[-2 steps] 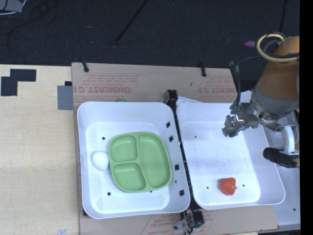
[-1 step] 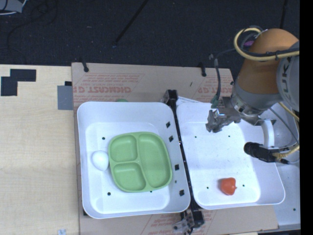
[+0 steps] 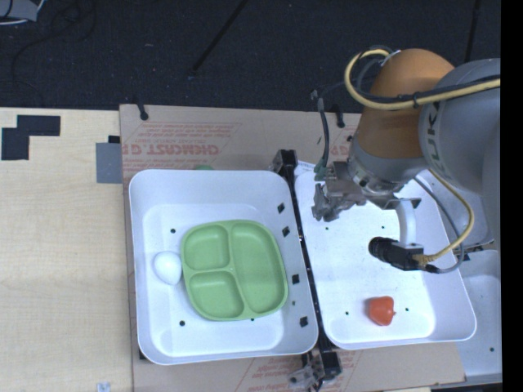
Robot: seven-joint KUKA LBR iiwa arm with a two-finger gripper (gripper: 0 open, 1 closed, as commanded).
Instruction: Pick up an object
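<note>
- Plainly, the task is at its approach step: nothing is lifted, and the gripper (image 3: 328, 205) hangs over the upper left part of the right bin (image 3: 445, 321), near the divider between the two bins.
- Whether the fingers stand apart or together cannot be told from this slanted look down; the wrist and its cables hide most of them, and no object shows between them.
- The nearest candidate is a small red-orange object (image 3: 380, 310) lying on the floor of the right bin, toward its lower edge and well apart from the gripper.
- The left bin (image 3: 147, 202) holds a green divided plate (image 3: 233, 268) with a white egg-like object (image 3: 167, 268) touching or just beside its left rim.
- The next move probably calls for travelling toward the lower part of the right bin, centring over the red-orange object, then descending to straddle it before closing.
</note>
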